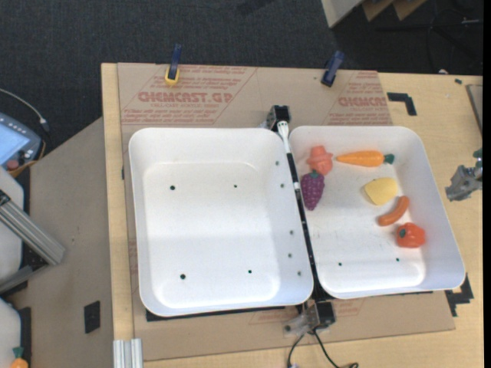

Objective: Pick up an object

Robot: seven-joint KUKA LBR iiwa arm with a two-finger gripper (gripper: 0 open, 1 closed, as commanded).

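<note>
Right bin (430, 271): holds all six toy foods, bunched in its upper half; lower half bare, likely leaving room for an approach from the right.
Left bin (153, 205): white, four dark dots on its floor.
Candidates for pickup: purple grapes (311, 189) against the dividing wall; pink-orange piece (320, 159) just above, touching or nearly so; carrot (360, 159) beside that; yellow piece (380, 191), orange sausage (392, 211), red tomato (410, 235) stepping down to the right.
Gripper (463, 181): grey metal part at the frame's right edge, outside the bin rim, apart from every object; finger state cannot be told.
Clamps: yellow clip (173, 73) and blue clip (332, 69) pin the board's (230, 98) far edge, presumably against sliding.
Writing: red "CHEMCAST GP" repeated on the board; smaller lines unreadable.
</note>
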